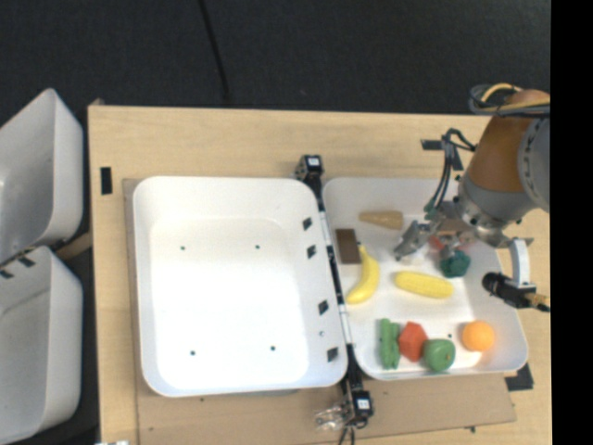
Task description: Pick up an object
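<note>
The grey arm's pincer (428, 241) is hanging low inside the right-hand shallow white bin (515, 360), where all the toy food is lying, so any target is within reach there. Whether it is clenched or released I cannot tell. It is sitting just beside a small dark-green rounded object (454, 265) and above a yellow oblong piece (424, 286), probably lining up on one. The curved yellow banana (363, 281) is lying nearer the divider.
</note>
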`<state>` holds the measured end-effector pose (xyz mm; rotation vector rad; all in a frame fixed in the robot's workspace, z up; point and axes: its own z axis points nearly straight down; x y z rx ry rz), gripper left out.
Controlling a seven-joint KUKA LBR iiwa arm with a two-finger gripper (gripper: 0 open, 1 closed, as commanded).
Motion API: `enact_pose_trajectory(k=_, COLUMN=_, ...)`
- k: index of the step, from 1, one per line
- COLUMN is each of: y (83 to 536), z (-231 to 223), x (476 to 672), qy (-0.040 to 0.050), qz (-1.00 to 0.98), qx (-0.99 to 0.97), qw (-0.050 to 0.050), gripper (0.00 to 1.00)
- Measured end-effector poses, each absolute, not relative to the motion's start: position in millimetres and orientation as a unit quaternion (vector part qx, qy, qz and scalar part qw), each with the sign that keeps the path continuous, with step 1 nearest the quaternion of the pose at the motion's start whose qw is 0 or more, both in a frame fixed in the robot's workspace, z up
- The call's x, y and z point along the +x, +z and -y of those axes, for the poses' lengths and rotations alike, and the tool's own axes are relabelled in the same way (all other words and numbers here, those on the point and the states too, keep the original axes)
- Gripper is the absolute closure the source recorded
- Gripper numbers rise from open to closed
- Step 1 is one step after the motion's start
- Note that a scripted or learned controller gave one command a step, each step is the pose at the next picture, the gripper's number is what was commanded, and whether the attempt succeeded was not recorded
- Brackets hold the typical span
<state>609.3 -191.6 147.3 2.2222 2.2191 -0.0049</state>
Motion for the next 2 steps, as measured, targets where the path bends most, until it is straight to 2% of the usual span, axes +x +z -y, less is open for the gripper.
enact_pose_trajectory(k=1, y=117, z=196, x=566.3, qy=0.0029, qz=-0.709, qx=0.706, qw=0.007, gripper=0.0)
enact_pose_trajectory(k=2, y=128, z=200, x=568.4, qy=0.0041, qz=-0.707, qx=0.707, qw=0.011, gripper=1.0)
